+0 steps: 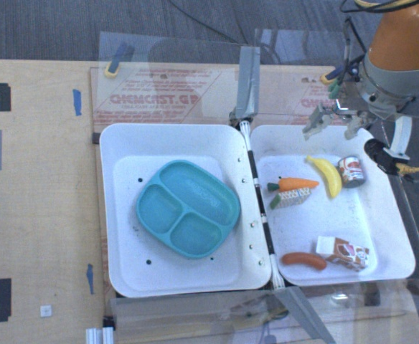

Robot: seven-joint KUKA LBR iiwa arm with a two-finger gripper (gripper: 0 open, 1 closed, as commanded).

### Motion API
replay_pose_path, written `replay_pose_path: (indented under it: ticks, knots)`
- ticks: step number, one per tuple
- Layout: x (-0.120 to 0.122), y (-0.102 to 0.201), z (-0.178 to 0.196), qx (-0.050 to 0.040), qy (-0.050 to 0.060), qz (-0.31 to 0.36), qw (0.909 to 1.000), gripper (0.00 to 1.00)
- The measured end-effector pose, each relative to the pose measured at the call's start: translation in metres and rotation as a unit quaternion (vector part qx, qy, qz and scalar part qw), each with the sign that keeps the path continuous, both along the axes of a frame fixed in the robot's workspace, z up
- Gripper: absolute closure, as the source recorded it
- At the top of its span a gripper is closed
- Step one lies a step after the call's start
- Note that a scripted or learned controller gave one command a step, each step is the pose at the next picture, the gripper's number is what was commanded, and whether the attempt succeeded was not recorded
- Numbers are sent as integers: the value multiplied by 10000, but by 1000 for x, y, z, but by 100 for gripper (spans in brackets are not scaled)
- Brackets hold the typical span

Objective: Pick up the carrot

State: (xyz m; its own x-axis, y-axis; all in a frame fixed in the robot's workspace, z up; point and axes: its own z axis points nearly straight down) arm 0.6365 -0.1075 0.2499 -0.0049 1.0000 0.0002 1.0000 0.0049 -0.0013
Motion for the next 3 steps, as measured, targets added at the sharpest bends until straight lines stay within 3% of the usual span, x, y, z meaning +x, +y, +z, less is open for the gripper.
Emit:
replay_pose_path:
  ticks: [1,2,3]
  knots:
    - [-36,14,-97,0,-2,597,9982,0]
    - [-56,14,-161,3,-48,198,9998,0]
    - [-62,20,-65,-5,-13,-299,9996,0]
